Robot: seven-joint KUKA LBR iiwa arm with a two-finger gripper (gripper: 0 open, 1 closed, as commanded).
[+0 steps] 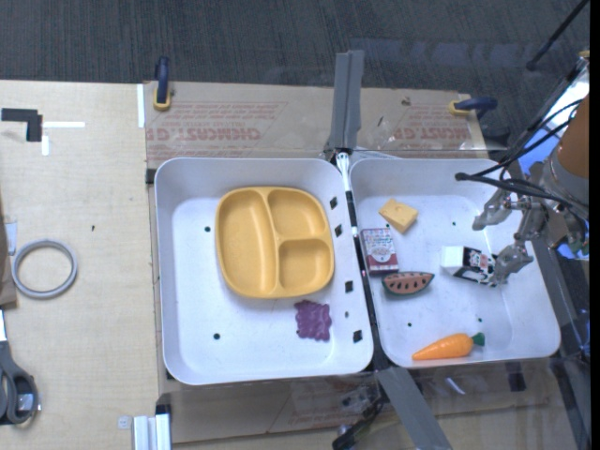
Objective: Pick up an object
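Note:
My gripper [497,240] hangs over the right side of the right bin [525,336], open, with nothing between its fingers. One finger [486,217] points toward the bin's middle, and the other [511,261] sits right beside a small white and black object [466,262]; I cannot tell whether they touch. Left of that lie a watermelon slice toy [408,282], a small red and white box [379,249] and a yellow cheese wedge [400,216]. An orange carrot [445,347] rests near the bin's front edge.
The left bin [183,326] holds a yellow divided plate [275,242] and a purple grape cluster [314,320]. A grey tape ring [42,268] and scissors [17,394] lie on the bench at the left. Cables run past the arm at the right.

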